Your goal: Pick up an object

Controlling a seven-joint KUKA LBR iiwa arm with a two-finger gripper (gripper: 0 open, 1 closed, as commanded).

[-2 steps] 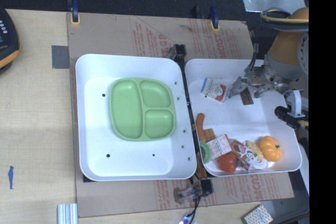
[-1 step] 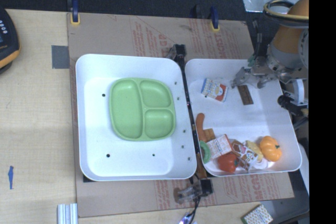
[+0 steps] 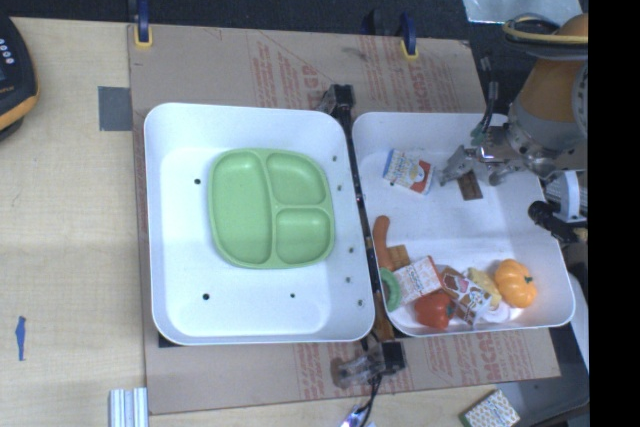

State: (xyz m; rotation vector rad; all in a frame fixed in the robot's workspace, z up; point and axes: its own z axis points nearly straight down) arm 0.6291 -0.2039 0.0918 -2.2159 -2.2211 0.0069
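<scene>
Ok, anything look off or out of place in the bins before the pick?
Nothing is spilled or damaged. Most of the items are crowded into a pile at the near edge of the right bin, overlapping one another. A small carton lies apart from it. The green divided plate sits flat in the left bin.

A pale wooden bench (image 3: 70, 215) carries a brown cardboard sheet (image 3: 260, 70), held at its far edge by blue clamps (image 3: 141, 20). Two shallow white bins, the left (image 3: 165, 215) and the right (image 3: 545, 260), sit side by side on the cardboard, touching. A grey tape patch (image 3: 115, 108) lies beside the sheet.
</scene>
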